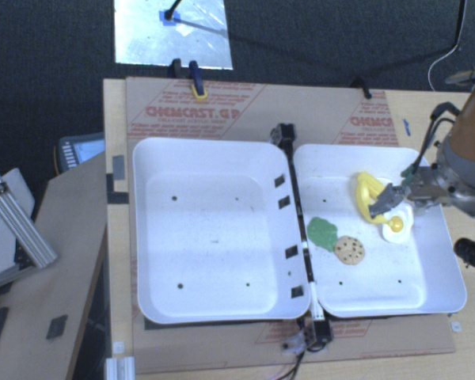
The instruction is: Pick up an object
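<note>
In the right bin (pixel 427 291) lie a yellow banana-shaped piece (pixel 366 189), a fried-egg toy (pixel 396 228), a flat green leaf-like piece (pixel 322 232) and a round speckled cookie (pixel 349 250). My gripper (pixel 386 203) reaches in from the right and hangs low over the lower end of the yellow piece, right beside the egg toy. Its grey tip overlaps both from this angle, and I cannot tell whether it touches either one.
The left bin (pixel 150 212) adjoins the right bin along a black-clipped divider (pixel 294 220). Both rest on a cardboard sheet (pixel 222 109) on the bench. A shiny metal plate (pixel 172 22) lies at the back, and cables run behind the bins.
</note>
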Controlling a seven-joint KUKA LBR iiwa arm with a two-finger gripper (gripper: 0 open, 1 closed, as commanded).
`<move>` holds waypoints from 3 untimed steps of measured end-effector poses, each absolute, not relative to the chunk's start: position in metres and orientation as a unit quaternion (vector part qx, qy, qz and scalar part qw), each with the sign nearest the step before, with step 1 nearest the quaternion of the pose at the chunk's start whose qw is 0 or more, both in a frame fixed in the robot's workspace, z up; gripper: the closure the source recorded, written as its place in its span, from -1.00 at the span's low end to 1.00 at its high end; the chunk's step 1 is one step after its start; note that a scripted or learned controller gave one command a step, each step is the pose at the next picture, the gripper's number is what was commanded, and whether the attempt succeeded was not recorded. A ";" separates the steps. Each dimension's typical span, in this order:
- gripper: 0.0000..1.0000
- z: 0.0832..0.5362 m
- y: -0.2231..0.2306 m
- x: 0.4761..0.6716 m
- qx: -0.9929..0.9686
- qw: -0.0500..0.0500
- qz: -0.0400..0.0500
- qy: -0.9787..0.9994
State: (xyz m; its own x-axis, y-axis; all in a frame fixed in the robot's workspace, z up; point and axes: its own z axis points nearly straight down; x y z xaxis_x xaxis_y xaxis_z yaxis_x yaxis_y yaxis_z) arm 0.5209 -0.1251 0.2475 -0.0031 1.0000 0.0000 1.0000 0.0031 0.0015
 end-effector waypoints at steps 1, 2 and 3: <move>1.00 0.259 -0.125 0.522 0.705 0.002 0.002 0.709; 1.00 0.326 -0.025 0.548 0.702 0.002 0.005 0.712; 1.00 0.369 0.034 0.512 0.703 0.001 0.004 0.711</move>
